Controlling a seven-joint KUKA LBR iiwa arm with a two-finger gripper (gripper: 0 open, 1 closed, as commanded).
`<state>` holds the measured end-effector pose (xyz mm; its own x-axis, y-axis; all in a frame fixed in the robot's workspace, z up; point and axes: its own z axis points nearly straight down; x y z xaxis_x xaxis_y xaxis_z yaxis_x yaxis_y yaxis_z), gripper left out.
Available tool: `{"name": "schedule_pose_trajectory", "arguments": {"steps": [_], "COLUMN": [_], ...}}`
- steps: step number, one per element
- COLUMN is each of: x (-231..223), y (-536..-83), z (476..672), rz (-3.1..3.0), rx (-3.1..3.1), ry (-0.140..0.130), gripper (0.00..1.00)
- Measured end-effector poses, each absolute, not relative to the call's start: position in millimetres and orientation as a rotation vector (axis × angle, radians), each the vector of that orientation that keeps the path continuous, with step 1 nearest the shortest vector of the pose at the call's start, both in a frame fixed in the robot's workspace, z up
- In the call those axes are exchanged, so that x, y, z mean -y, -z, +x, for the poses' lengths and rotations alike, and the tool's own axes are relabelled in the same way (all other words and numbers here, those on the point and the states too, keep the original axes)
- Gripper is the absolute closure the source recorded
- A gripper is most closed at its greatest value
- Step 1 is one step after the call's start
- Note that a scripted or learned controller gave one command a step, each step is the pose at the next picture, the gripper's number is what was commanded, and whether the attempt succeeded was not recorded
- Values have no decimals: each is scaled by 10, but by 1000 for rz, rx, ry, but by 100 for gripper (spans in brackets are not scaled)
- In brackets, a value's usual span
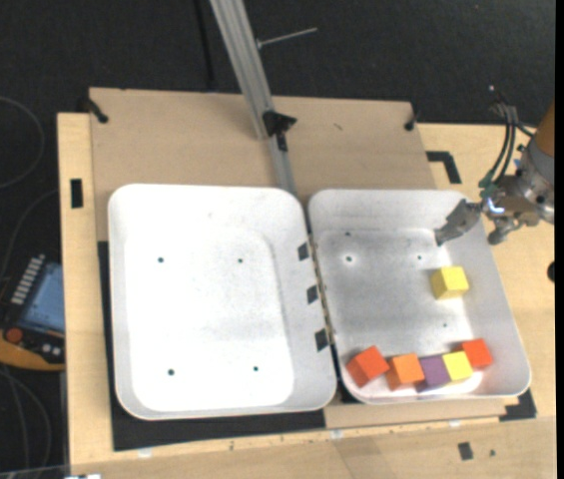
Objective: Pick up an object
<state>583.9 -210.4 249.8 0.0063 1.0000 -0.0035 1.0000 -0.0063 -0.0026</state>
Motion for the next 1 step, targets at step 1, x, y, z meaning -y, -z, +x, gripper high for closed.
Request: {"name": "schedule_pose_trajectory", "arguments": {"steps": [1], "x": [1795], "y": [-1974], "z": [6052], "rz": [2218], "rx": [-2227], "ry": [3], "gripper": [0]}}
